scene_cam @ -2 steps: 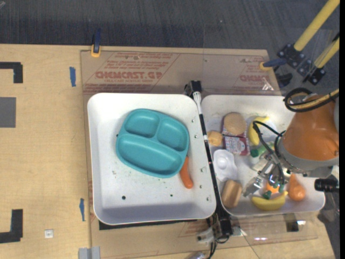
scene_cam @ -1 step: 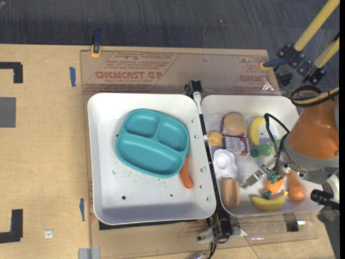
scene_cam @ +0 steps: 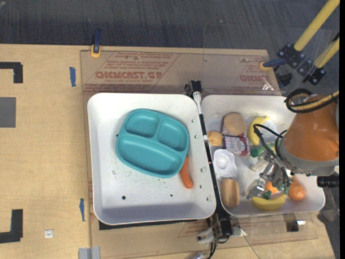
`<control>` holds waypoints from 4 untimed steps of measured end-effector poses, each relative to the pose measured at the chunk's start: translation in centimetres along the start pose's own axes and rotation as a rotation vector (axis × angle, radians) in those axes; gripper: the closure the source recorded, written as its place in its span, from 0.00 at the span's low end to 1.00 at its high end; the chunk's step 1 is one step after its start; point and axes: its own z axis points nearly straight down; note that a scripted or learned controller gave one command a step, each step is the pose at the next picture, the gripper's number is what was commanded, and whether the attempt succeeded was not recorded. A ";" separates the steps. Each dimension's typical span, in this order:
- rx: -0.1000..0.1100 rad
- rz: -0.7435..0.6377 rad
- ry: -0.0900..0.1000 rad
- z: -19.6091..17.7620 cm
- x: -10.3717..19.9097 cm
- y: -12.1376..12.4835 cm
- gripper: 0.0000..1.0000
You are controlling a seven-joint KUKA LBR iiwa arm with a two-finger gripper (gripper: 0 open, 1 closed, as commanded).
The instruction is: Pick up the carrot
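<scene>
Pincer (scene_cam: pixel 268 184) reaches down into the right bin (scene_cam: pixel 318 201), grip state unclear, among about eight food items. One carrot (scene_cam: pixel 186 174) lies in the left bin (scene_cam: pixel 102 144), at five o'clock of one teal plate (scene_cam: pixel 152 142), touching it.

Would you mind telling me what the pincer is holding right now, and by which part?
It cannot be told: the pincer sits low among clutter in the right bin. The carrot lies apart in the left bin.
</scene>
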 end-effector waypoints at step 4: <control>-0.009 -0.735 0.001 -10.7 -1.2 5.3 1.00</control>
